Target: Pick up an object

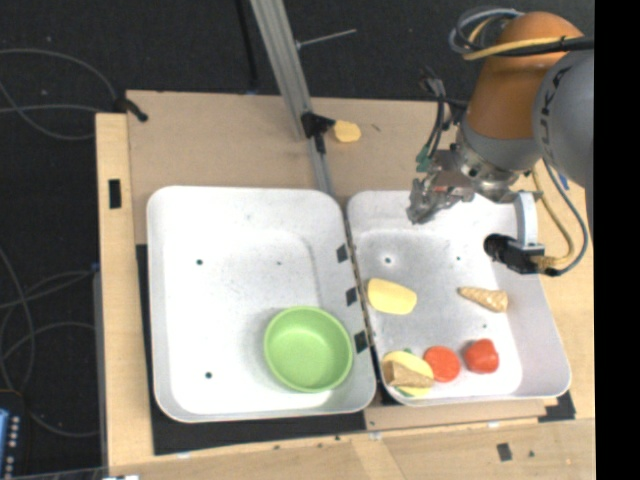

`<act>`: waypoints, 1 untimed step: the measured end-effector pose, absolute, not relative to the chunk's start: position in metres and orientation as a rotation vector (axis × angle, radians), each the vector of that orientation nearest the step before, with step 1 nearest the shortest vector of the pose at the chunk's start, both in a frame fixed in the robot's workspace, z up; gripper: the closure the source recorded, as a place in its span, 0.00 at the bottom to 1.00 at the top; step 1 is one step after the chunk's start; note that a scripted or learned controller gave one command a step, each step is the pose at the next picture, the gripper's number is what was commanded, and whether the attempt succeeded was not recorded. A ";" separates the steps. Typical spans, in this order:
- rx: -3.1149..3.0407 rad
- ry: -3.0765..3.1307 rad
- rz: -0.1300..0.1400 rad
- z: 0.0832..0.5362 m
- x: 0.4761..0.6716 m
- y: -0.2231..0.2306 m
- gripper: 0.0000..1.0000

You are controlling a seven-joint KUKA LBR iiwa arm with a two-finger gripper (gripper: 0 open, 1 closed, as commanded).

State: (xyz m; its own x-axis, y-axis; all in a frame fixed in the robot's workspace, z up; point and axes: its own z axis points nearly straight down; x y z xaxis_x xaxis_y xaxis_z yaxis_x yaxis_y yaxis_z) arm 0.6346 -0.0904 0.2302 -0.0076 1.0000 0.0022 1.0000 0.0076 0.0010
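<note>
Currently the arm (520,78) comes in from the right, orange band up top, wrist over the far edge of the right bin (520,383). Gripper (425,206) hangs above that bin's far-left corner, well apart from the objects. Nothing shows between its tips. Tips are dark and small at this slant, so wide or narrow: cannot tell.

Right bin contents:
- yellow piece (391,296), left-centre, near the divider
- tan cone (484,297), lying on its side toward the right wall
- two red items near the front: the rounder one (442,363) and the blockier one (482,356), just beside each other
- yellow-and-tan item (408,372) at the front-left corner, just beside the round red one; exact kind unclear

Left bin (180,238) holds a green bowl (308,348), upright, toward the front-right corner.

On the bench (220,138), behind the bins, a small yellow object (346,131) sits next to the base of a slanted metal rail (278,48). A black fitting (508,251) with cabling hangs off the arm over the right bin's right side.

All pickable items rest on bin floors; none lifted.
</note>
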 end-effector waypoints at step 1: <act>-2.213 -2.228 -0.001 0.224 0.627 -0.040 1.00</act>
State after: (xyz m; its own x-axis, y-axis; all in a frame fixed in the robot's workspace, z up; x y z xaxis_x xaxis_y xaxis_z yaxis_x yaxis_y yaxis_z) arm 0.6274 -0.0403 0.2239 -0.0069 1.0000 0.0012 1.0000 0.0069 -0.0007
